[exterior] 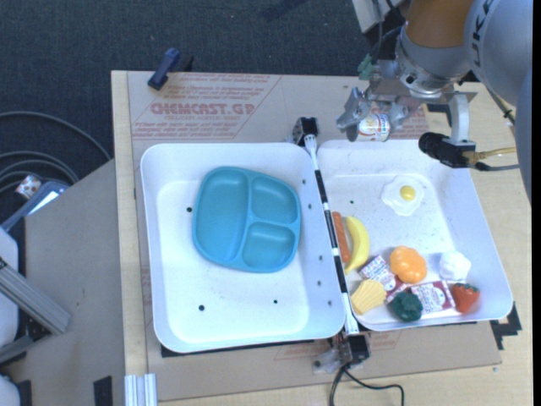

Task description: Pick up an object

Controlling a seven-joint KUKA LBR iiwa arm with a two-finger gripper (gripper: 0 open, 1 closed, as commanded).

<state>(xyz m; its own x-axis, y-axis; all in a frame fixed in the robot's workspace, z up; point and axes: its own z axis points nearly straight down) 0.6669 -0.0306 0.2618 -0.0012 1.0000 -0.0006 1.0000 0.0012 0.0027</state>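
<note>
Brown board [211,104] with red letters under everything, poking out above the blue plate [248,218]. Grey arm [499,24] with an orange band, up high and far to the right of the blue plate. White left bin [161,252] all around the blue plate, holding it near the middle. White right bin [486,227] just to the right of the blue plate's bin, touching it along one side.

Gripper [372,130] up and to the right of the blue plate, over the far rim of the right bin. Fingers [351,118] pinched in on a small tin [374,125], white with a bit of yellow and red. Small tin sitting between the two fingers, up off the bin floor.

Yellow banana [359,242] right of the blue plate, just past the line where the bins meet. Thin orange stick [340,233] touching the banana, on the side nearer the blue plate. Fried egg [403,194] farther right of the blue plate, by itself, apart from the other food. Round orange [408,264] right of the blue plate and a bit lower, past the banana. Green lump [407,306] and yellow wedge [368,296] lower right of the blue plate, close together. White lump [455,266] and red berry [466,297] farthest right of the blue plate. Little blue clip [165,68] up and left of the blue plate, at the board's far edge.
</note>
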